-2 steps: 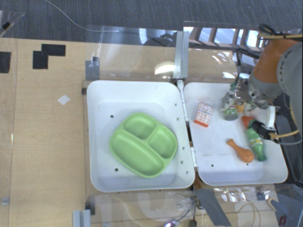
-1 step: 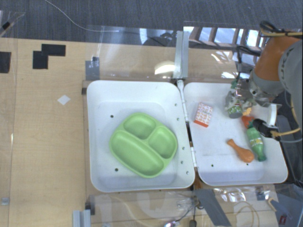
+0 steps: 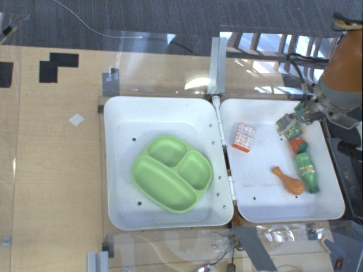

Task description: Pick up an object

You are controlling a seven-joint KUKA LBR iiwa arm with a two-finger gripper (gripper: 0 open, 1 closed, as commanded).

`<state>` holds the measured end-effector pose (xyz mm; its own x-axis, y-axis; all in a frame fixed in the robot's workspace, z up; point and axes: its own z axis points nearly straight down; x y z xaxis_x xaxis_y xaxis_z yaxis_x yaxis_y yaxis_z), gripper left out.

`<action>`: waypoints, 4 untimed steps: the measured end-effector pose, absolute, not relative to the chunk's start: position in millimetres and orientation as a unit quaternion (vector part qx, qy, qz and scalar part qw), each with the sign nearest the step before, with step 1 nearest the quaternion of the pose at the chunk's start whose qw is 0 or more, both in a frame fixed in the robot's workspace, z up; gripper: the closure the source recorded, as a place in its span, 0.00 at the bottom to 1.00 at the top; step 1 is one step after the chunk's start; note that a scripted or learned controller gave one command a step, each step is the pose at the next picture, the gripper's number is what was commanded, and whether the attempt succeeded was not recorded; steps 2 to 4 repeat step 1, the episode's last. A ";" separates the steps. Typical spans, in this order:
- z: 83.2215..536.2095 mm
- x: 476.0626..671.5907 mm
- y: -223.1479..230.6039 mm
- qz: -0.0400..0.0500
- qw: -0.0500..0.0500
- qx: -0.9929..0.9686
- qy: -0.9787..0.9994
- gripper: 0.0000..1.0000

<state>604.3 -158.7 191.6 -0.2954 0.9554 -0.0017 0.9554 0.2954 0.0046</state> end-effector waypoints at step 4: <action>221.5 581.1 -79.8 0.001 0.001 0.624 0.781 1.00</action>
